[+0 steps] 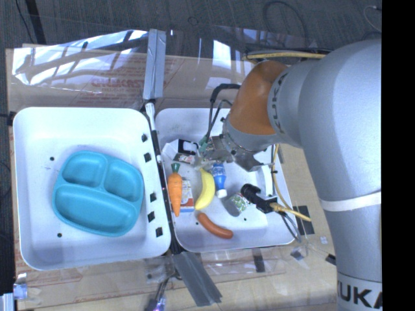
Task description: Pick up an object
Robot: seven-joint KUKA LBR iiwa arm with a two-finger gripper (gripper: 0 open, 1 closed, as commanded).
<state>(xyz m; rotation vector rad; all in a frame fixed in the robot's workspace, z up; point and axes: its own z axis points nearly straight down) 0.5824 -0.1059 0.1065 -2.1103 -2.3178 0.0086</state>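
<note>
Two shallow white bins are seen from above, side by side on a bench covered with clear plastic sheeting [84, 57]. The left bin [26, 173] is taken up by one blue divided tray [98, 192], lying flat near its middle.

The right bin [279, 235] is crowded with small things. An orange carrot [174, 190] is laid lengthwise along the bin's left wall, its green top pointing away from the viewer. Just beside it, a yellow banana [206, 190] is curved in the same direction. A flat printed packet [187, 198] is partly covered by the carrot and the banana. A reddish sausage [214, 226] is set slantwise near the front wall, apart from the banana's lower tip. A small white bottle with a blue label [219, 177] is placed right of the banana, touching or nearly touching it. A grey-green lump [235, 203] is seen just below the bottle.

The grey arm [337, 109] is reached in from the right, and much of the bin's far right corner is hidden by it. The gripper [209, 149] is lowered over the far part of the right bin, just above the banana's upper end and the bottle. Whether the gripper is released or clenched cannot be told, and nothing is seen held in it.
</note>
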